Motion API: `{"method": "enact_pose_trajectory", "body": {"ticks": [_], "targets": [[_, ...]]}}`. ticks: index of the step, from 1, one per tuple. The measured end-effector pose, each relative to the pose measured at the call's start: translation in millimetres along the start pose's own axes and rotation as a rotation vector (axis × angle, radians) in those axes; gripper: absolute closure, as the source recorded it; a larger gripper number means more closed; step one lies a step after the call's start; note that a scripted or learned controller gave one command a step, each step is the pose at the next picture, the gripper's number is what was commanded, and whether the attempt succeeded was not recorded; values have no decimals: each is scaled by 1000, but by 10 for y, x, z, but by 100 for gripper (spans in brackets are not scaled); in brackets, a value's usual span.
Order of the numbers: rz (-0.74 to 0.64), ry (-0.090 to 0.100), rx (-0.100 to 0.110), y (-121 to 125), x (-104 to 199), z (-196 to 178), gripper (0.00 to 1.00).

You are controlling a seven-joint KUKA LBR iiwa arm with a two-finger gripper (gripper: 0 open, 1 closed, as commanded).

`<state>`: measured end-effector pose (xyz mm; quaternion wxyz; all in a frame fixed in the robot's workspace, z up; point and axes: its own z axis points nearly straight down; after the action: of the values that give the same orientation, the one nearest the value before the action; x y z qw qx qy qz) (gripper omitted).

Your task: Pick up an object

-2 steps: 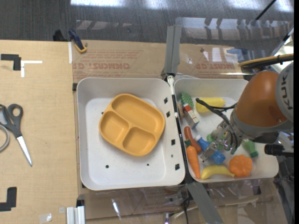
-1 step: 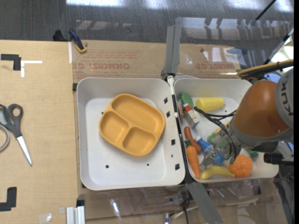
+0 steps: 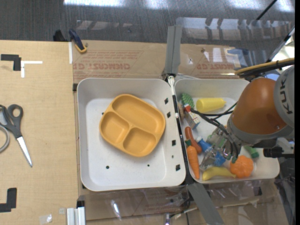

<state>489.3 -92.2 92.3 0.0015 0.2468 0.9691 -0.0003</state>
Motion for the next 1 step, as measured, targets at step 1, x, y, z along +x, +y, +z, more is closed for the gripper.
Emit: {"method": "enact_pose_trajectory", "body": {"ticks": [1], "targets": [[145,0,-1,-73,80,3,0]]}}
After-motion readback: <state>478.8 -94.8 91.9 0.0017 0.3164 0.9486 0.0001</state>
